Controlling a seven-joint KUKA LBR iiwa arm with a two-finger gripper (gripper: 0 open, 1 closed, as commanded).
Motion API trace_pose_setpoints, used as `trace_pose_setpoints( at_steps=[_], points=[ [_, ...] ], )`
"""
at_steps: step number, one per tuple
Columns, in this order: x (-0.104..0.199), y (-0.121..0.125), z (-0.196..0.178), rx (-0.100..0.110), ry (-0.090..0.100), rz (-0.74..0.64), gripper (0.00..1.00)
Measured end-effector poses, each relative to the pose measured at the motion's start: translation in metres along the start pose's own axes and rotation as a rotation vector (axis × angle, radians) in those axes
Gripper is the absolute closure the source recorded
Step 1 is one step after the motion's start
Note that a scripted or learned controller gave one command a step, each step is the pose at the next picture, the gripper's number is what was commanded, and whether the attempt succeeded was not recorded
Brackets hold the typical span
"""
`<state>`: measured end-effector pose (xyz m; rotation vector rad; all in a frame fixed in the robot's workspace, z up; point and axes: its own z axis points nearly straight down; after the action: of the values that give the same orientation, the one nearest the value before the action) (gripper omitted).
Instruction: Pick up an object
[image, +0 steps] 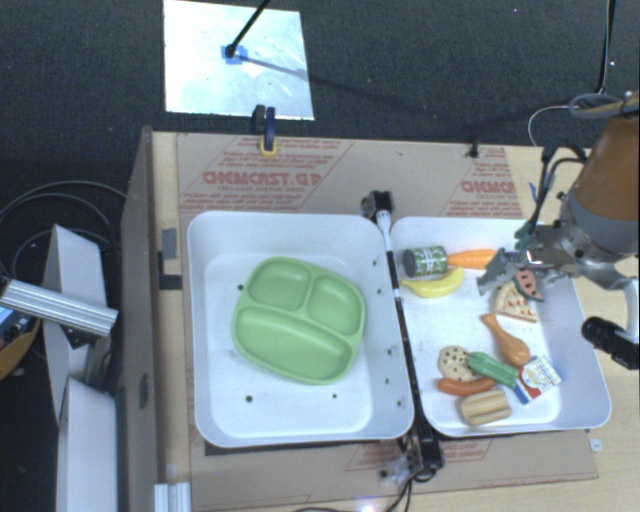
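Cardboard sheet (300, 170) printed "CHEMCAST GP" lies under two white bins, on dark carpet (80, 80). Left bin (215, 260) holds a green tray (298, 320). My gripper (512, 272) hovers in the right bin (590, 395) over a pizza slice (517, 305), near a carrot (470, 259); fingers spread, pinching nothing.

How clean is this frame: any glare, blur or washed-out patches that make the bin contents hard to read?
Camera view: the reflective sheet behind the bench glares bright; the arm's orange band and the gripper look soft, slightly blurred; the green divided plate is evenly lit with only faint shadow; the white bin on the right reads clearly, though the small food items in it are low in detail.
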<state>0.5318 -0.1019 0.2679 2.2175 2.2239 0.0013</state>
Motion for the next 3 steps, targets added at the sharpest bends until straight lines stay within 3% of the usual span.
trace_pose_setpoints(
  at_steps=[1,2,3],
  points=[
    [-0.073,-0.011,0.023,0.001,-0.002,0.007,0.0],
    [-0.105,-0.009,0.103,0.003,0.0,0.004,0.0],
    [-0.101,-0.048,0.183,0.006,0.002,0.004,0.0]
  ],
)
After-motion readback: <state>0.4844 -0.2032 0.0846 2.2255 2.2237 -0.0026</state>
